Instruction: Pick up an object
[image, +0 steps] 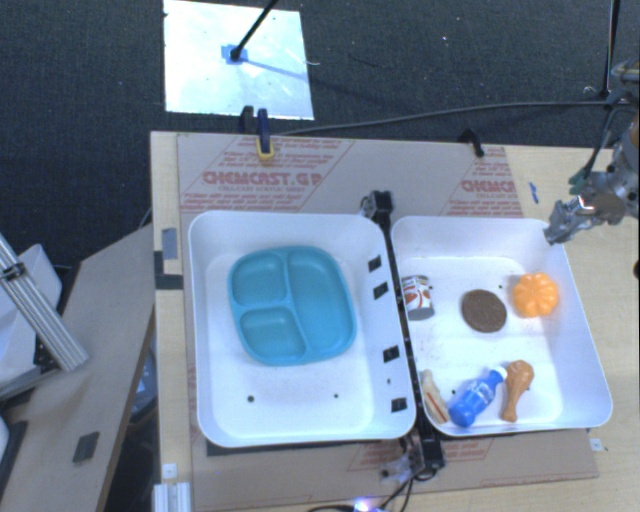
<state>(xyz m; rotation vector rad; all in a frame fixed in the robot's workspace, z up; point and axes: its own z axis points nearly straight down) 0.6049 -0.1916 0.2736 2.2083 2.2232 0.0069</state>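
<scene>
Starting at the lower edge of the frame, the right bin (575, 300) holds a cluster along its near wall: a blue bottle (474, 398) lying tilted, its white cap end pointing up and to the right, with a pale striped stick-like item (434, 396) just to its left, against the divider between the bins. Just right of the bottle lies a tan toy drumstick (516, 386), its thin end toward the bottom of the frame. Higher in the same bin, a dark brown round disc (485, 311) sits near the middle, an orange toy pumpkin (535, 294) lies just to its right, and a small can (417, 297) with a red and white label rests at the left wall, well apart from the disc.

The left bin (215, 300) holds a turquoise divided plate (292, 304) with three compartments, lying flat in its upper middle part.

Both bins rest on a brown sheet (270, 175) printed with red lettering, clamped at its upper edge by a blue and yellow clamp (263, 133).

At the right edge of the frame, above the upper right corner of the right bin, hangs the gripper (558, 226), apart from every object. Whether its tips are spread or closed cannot be told.
</scene>
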